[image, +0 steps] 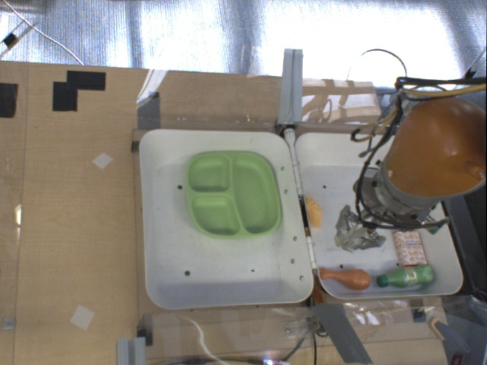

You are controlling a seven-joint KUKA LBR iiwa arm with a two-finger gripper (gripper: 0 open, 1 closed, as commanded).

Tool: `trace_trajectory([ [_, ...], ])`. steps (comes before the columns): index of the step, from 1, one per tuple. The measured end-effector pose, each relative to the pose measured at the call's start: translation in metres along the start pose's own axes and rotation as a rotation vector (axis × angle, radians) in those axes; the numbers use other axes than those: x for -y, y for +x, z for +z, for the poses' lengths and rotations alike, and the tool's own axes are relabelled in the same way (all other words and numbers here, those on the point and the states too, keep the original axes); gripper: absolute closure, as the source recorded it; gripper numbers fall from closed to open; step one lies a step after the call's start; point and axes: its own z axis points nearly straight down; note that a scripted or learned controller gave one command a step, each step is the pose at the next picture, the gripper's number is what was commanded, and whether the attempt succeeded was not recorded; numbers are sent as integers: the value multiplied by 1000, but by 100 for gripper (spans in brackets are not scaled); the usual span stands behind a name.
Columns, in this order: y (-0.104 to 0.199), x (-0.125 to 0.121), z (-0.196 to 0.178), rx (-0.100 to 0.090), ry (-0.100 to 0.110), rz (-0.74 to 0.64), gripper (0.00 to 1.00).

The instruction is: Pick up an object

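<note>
I saw the green divided plate (232, 194) lying flat in the left bin (163, 280), well to the left of the pincer (358, 230); it looked stiff, light plastic, too broad to span, so I judged a rim the only hold. The pincer hung low in the right bin (331, 158), and whether it was released or clenched I could not tell. Just right of it lay a small box (409, 247) with a red and white label, its writing too small for me to read; I took it for light card that would dent under a hard squeeze. Below and right lay a green bottle (407, 277) on its side, smooth and likely to roll, best taken across the middle. Below lay an orange-brown gourd-shaped toy (346, 277), probably slippery at its fat end. Left of the pincer, by the divider, sat a small orange scrap (313, 213), soft-looking
</note>
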Motion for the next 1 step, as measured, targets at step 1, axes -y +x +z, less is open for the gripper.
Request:
trace_trajectory([
  [1, -3, -9, 0, 1, -1, -104, 100],
])
